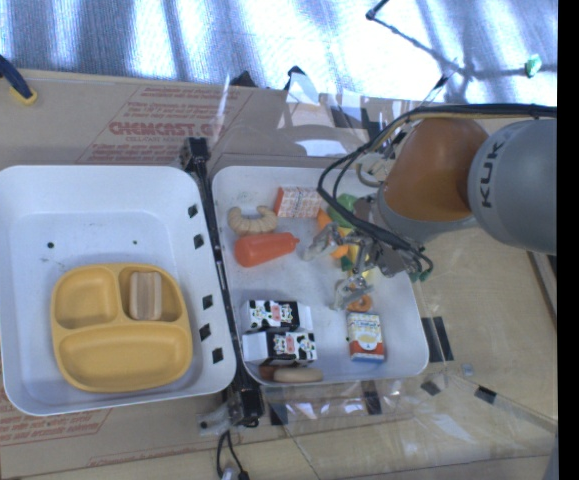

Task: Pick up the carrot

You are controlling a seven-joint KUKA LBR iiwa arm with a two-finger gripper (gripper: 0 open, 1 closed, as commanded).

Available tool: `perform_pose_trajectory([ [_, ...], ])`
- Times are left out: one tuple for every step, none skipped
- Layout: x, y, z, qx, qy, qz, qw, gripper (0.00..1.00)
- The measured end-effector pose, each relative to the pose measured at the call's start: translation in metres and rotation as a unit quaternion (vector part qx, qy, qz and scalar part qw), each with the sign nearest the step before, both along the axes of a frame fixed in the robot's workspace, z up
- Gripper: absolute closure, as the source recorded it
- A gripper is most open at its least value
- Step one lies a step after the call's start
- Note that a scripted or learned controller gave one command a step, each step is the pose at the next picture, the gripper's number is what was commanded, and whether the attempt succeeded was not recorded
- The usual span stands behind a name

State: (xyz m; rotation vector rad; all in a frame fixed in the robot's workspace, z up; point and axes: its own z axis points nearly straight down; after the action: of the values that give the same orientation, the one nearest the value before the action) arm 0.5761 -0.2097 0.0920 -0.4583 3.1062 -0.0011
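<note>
The carrot [265,248] lies in the upper left part of the right bin [409,320], a stubby orange piece pointing toward the frame's right, just below a pale curved pastry-like item [252,218]. The end effector [352,273] hangs over the middle of the same bin, to the right of the carrot and apart from it; cables and small orange and green bits crowd around it, so whether it is spread or pressed together cannot be told. Right of the pastry sits a small red-and-white box [298,202]. Two cow-patterned cartons [281,330] rest near the bin's lower edge, with a blue-and-orange carton [366,337] to their right. In the left bin [29,208] a yellow divided tray [119,328] holds what looks like a tan block [146,295].
</note>
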Motion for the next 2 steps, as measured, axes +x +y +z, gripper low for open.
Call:
perform_pose_trajectory([
  [0.002,0.001,0.011,-0.0006,-0.002,0.002,1.0000,1.00],
  [0.084,0.001,0.003,-0.0003,-0.003,-0.049,0.9988,1.00],
])
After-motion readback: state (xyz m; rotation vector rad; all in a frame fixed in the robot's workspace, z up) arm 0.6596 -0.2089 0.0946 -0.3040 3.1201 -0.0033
